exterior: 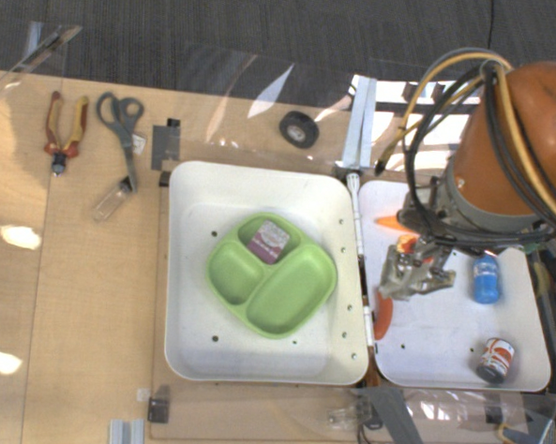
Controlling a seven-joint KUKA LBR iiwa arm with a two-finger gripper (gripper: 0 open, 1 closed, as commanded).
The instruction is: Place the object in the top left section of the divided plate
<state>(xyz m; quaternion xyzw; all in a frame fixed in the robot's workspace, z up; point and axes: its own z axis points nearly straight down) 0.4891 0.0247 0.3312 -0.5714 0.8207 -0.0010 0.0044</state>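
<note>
Looming over the upper right of the frame, the arm's orange band (pixel 532 138) and its looped cables hide the top right corner of the right bin (pixel 439 353). Below it, at the left side of that bin, hangs the gripper (pixel 414 273), a blur of grey metal; whether it is spread or pressed together cannot be made out, and nothing can be seen held in it.

Two white bins sit side by side. The left bin (pixel 196 333) holds one green divided plate (pixel 287 301) with three compartments, set at a slant. One small object (pixel 272 241), purple with a pale grey top, lies in the plate's upper compartment, touching its floor and well apart from the gripper. It looks blocky and nearly square from above, so its long axis and heading are too small to tell.

In the right bin, one blue container (pixel 486 279) stands just right of the gripper, and one red-and-white can (pixel 495 359) lies near the lower right corner. Two orange pieces show in part: one (pixel 389 221) cut off by the arm near the bin's upper left, one (pixel 383 314) against the left wall under the gripper; what they are is unclear.

On the bench at upper left lie one pair of red-handled pliers (pixel 60 130) and one pair of scissors (pixel 124 132), with one roll of black tape (pixel 299 128) above the left bin. Tangled cables and clear plastic at the bottom right are cut off by the frame's edge
</note>
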